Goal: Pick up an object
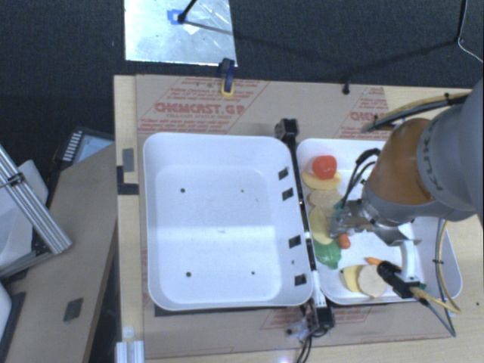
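Note:
The right bin (355, 148) holds several small toy foods along its left side. A red tomato-like piece (325, 165) lies at the back on a yellow piece (318, 180). A pale round piece (325, 198) follows, then a yellow-green piece (322, 229) and a green piece (328, 254). Nearer the front lie a yellow wedge with a beige disc (361, 280) and a small orange bit (373, 262). My gripper (344, 227) reaches down into this bin among the middle pieces, next to a small red-orange piece (344, 241). The arm hides much of the bin.
The left bin (219, 218) sits beside it, separated by a black-clipped divider (299, 203). Both rest on a cardboard sheet (197, 104) on the bench. A shiny metal plate (178, 20) lies at the back and a grey rail (30, 210) at far left.

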`<state>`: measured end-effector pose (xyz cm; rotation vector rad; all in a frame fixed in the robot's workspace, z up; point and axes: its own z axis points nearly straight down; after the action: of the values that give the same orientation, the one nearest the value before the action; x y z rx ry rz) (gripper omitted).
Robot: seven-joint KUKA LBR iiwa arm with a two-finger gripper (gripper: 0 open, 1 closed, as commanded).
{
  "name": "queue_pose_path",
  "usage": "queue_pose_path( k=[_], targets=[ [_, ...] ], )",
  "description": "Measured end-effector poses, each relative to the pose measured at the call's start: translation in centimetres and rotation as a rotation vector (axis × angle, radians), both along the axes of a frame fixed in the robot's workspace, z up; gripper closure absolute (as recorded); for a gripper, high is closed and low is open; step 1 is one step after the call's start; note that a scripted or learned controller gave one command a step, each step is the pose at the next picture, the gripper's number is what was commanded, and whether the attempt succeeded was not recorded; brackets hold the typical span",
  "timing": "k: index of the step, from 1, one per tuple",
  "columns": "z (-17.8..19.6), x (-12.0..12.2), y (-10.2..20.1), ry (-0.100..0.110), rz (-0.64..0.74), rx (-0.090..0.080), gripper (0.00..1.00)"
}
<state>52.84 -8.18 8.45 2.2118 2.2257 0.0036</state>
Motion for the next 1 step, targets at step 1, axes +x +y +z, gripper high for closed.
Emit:
queue_pose_path(
  k=[1],
  targets=[
    [0.09, 5.83, -3.52, -0.003, -0.002, -0.002, 1.0]
  ],
)
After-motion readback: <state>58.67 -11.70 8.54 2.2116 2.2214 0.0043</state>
